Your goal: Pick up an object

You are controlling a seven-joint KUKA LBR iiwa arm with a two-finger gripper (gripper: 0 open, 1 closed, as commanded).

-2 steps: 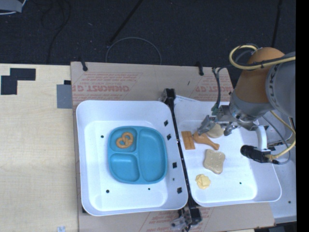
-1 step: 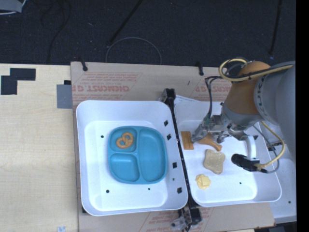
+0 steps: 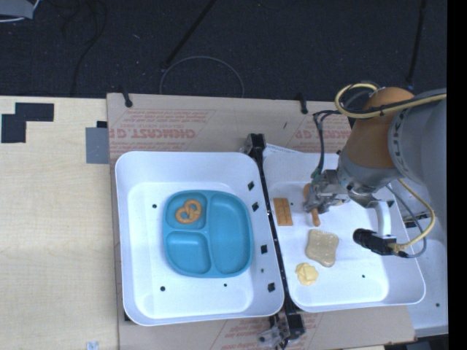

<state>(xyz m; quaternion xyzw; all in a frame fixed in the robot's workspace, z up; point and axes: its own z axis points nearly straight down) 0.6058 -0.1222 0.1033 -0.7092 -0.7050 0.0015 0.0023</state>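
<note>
Pale wooden tabletop (image 3: 51, 217) carries two white bins; the right bin (image 3: 408, 286) holds an orange stick-shaped piece (image 3: 311, 203). Gripper (image 3: 318, 204) sits over it at the bin's ten o'clock. Whether it grips, I cannot tell.

Four small food pieces lie in the right bin (image 3: 408, 286), all close to the pincer (image 3: 318, 204). An orange, sausage-like stick (image 3: 313, 211) sits directly under the pincer, partly hidden by it; whether it is gripped cannot be told. A flat tan wafer (image 3: 283, 212) lies just to the pincer's left, standing lengthwise. Below the pincer rests a pale beige bread-like slab (image 3: 322, 246), slightly tilted. Further below, near the slab's lower left corner, lies a small yellow lump (image 3: 307, 273).
</note>
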